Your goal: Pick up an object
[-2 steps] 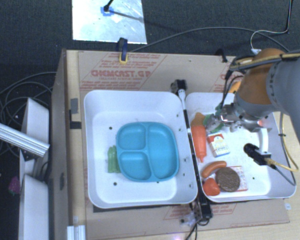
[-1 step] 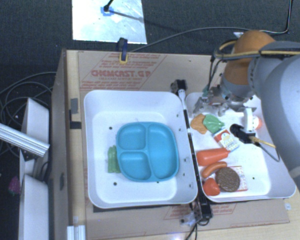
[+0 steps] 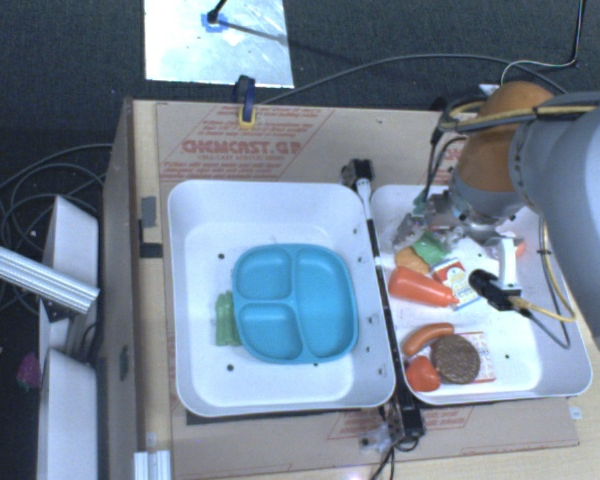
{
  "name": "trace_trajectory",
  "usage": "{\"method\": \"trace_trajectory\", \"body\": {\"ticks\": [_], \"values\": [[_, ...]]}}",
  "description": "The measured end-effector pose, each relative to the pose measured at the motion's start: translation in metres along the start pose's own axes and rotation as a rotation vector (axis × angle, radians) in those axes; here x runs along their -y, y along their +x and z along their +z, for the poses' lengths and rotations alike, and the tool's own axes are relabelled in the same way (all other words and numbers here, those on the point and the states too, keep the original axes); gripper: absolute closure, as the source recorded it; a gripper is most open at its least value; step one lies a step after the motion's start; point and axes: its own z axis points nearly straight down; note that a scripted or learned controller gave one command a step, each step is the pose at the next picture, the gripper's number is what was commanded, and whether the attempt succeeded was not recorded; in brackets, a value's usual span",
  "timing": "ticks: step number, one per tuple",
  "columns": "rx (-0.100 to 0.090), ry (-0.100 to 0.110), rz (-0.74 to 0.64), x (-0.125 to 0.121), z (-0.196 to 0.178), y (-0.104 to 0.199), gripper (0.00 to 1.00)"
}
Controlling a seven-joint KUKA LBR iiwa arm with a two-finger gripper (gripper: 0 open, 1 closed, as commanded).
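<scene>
My gripper (image 3: 423, 226) hangs low over the back left part of the right bin (image 3: 555, 363), under the orange wrist band (image 3: 495, 158). Directly below and in front of it lie a green and white item (image 3: 435, 249) and a small orange piece (image 3: 410, 259). An orange carrot (image 3: 418, 286) lies just in front of those. Nearer the front are a sausage (image 3: 427, 336), a brown round patty (image 3: 455, 358) and a red piece (image 3: 423, 373). From this angle the gripper's tips blend into the items under them.
The left bin (image 3: 200, 268) holds a blue divided plate (image 3: 295, 303) with a green object (image 3: 225, 318) beside its left edge. A black divider rail (image 3: 378, 268) runs between the bins. A black part on a cable (image 3: 490, 290) hangs over the right bin's middle.
</scene>
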Motion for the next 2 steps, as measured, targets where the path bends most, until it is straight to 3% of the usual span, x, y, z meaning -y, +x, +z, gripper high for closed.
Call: {"method": "trace_trajectory", "body": {"ticks": [1, 2], "values": [[-0.001, 0.002, 0.001, 0.066, 0.001, 0.004, 0.0], [0.0, -0.001, -0.001, 0.024, 0.0, 0.0, 0.0]]}}
